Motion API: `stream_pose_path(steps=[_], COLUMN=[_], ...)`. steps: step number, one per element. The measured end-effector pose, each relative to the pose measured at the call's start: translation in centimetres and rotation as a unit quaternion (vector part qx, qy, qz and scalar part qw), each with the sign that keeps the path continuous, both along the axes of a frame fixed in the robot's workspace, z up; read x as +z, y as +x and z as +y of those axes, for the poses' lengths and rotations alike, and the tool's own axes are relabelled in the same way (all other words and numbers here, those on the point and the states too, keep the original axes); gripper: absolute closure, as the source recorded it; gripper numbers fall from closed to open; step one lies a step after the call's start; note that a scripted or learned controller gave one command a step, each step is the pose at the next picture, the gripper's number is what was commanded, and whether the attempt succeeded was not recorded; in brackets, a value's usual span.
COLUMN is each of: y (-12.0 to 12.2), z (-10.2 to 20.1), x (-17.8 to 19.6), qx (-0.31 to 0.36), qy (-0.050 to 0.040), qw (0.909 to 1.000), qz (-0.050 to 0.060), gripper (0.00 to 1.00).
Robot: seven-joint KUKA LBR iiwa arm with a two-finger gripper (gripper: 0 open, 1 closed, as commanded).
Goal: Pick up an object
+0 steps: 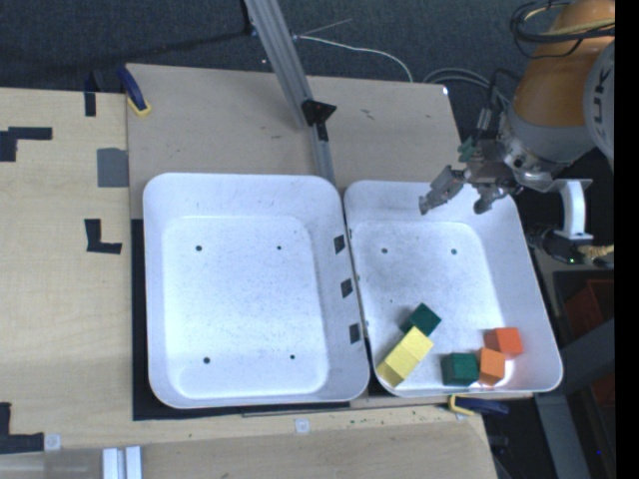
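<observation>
While hand (pixel 461 200) hangs open, blocks (pixel 454 352) well apart, right bin's (pixel 419 257) near end.

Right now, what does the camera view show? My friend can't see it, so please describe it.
A robot arm's jaws hang open, holding nothing, over the far edge of the right bin. At that bin's near end lie a yellow block, two green blocks and two orange blocks. Beside it sits the left bin.
</observation>
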State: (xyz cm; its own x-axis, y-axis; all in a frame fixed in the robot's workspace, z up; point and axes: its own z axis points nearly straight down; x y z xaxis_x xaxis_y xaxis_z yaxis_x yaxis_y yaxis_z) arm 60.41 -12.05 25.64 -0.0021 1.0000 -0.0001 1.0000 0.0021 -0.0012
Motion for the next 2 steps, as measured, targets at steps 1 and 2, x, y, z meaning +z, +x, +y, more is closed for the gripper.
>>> stream_pose_path(steps=[1,2], y=[-2.0,-9.1], z=[-3.0,0.9], x=[-5.7,-11.4], qx=[-0.002,-0.001], qy=[-0.0005,0.0020], qw=[1.0000,1.0000], qz=[0.003,0.006], gripper=[0.00,0.00])
